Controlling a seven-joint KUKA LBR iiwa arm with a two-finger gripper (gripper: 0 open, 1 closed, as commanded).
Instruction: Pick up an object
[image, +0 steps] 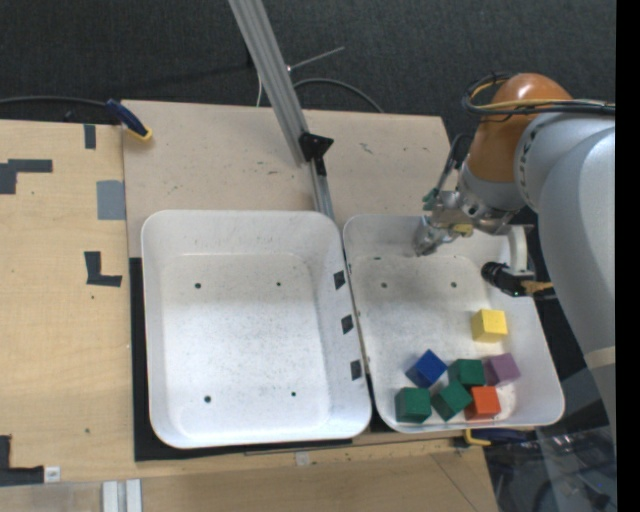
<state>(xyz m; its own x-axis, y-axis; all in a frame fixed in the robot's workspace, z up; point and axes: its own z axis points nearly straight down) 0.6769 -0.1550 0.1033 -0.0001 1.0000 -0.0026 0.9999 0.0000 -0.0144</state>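
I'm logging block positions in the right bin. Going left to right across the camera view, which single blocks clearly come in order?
Dark green block → blue block → orange block → purple block. I left out the other green blocks and the yellow one, since they overlap these in left-right position.

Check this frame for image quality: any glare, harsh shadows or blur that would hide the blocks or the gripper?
Camera view: even, soft light; faint shadows beside the blocks; mild washout on the white bin near the orange block. Blocks read clearly; the gripper is small and slightly soft, its tip detail unclear.
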